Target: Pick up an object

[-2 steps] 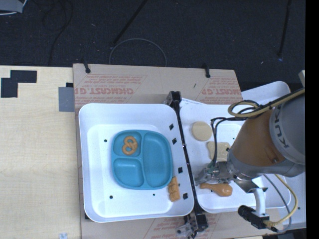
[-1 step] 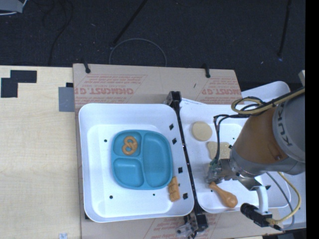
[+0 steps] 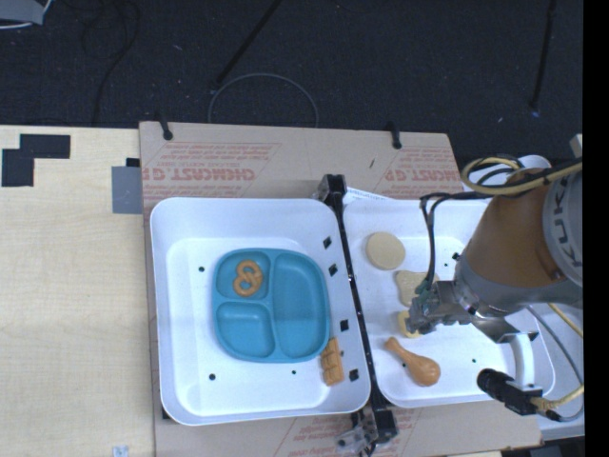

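In the right bin (image 3: pixel 447 393) lie a round tan cookie (image 3: pixel 385 250), a pale yellow piece (image 3: pixel 411 286) partly under the arm, and an orange-brown drumstick (image 3: pixel 415 362). My gripper (image 3: pixel 419 319) is low over the right bin, at the pale yellow piece and just above the drumstick. The wrist hides the fingertips. In the left bin (image 3: pixel 181 388) sits a blue divided plate (image 3: pixel 271 305) with a pretzel (image 3: pixel 248 277) in its upper left compartment. A small orange waffle-like piece (image 3: pixel 331 362) lies beside the plate's lower right corner.
The arm's orange band (image 3: pixel 519 241) and grey body cover the right side of the right bin. A black divider (image 3: pixel 349 293) runs between the bins. A cable (image 3: pixel 430 227) loops over the right bin's back. Cardboard lies under both bins.
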Robot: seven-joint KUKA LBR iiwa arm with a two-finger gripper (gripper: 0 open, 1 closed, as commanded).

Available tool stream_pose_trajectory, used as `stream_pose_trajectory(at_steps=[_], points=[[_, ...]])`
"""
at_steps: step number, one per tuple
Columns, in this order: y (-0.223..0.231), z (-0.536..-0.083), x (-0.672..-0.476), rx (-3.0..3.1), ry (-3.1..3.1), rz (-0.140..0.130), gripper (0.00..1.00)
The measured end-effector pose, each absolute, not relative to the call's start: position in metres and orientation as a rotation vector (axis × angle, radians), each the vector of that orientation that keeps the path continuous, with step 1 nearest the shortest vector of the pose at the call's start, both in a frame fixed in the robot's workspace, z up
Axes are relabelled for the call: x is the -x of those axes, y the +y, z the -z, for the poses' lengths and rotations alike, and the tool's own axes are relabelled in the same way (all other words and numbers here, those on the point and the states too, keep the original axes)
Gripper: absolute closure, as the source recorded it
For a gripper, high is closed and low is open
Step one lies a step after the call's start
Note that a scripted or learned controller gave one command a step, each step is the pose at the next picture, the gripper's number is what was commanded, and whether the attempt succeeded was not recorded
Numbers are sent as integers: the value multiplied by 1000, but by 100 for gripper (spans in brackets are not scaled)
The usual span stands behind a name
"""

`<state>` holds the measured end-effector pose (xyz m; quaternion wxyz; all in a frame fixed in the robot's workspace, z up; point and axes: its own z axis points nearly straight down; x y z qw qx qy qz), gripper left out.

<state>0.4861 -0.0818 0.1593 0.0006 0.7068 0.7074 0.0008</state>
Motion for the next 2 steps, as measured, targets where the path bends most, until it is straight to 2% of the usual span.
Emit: stream_pose_trajectory(at_steps=[2], points=[[-76,-252,-485,-2219,2221,-2,100]])
